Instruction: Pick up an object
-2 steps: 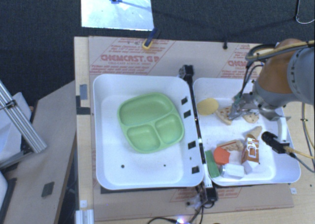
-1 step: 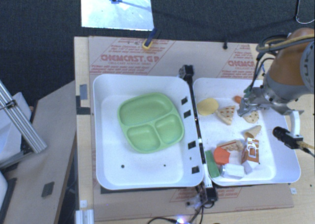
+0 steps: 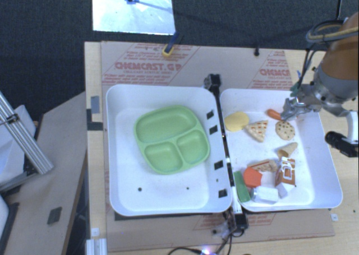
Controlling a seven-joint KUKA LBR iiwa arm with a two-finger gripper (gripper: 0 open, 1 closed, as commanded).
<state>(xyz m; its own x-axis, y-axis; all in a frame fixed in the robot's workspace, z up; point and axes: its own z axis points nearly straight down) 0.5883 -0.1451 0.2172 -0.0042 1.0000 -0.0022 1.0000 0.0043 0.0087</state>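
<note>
Where gripper (image 3: 291, 108) hangs, orange carrot piece (image 3: 273, 114) just beside, leftward.

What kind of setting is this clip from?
Likely a robotics lab bench: two white bins on a board, toy food in the right one, green divided tray in the left, gripper above.

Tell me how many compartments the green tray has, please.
3. The green tray in the left bin has one long compartment at the far side and two smaller ones, and, at the near side.
</note>
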